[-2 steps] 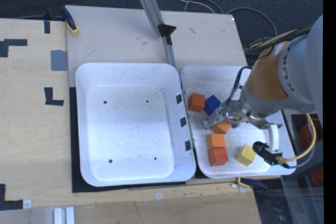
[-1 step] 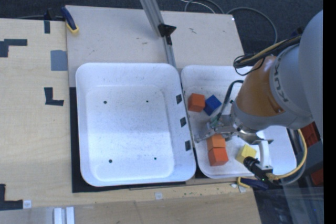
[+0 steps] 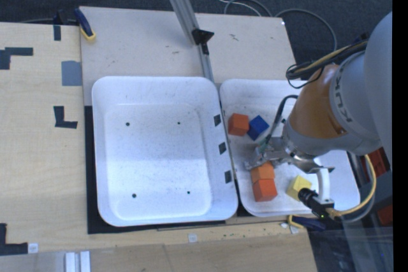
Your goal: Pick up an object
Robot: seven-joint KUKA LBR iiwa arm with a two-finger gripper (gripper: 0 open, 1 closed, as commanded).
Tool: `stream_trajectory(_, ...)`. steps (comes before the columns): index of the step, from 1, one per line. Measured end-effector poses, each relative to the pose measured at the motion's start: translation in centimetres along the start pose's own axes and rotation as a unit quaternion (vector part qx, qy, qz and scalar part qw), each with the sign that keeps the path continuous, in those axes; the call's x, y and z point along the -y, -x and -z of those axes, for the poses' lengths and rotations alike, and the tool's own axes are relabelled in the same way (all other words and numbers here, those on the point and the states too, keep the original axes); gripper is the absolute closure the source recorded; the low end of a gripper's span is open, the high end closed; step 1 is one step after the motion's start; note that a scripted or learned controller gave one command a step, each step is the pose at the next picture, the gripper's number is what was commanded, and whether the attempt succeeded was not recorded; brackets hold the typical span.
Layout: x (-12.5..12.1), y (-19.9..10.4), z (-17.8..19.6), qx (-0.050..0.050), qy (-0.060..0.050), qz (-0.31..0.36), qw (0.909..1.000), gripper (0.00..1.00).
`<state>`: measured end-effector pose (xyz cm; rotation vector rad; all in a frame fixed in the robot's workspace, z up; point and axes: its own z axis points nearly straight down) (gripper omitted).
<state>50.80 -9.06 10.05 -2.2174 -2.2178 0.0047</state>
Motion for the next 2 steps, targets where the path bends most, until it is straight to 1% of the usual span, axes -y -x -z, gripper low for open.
stream_trajectory(1, 1.2, -7.9, 9.5, -0.001, 0.005, 0.004, 1.0, 1.0)
stream_trajectory(2, -0.2, -14.0, 12.0, 0.0, 0.003, 0.004, 1.0, 1.0)
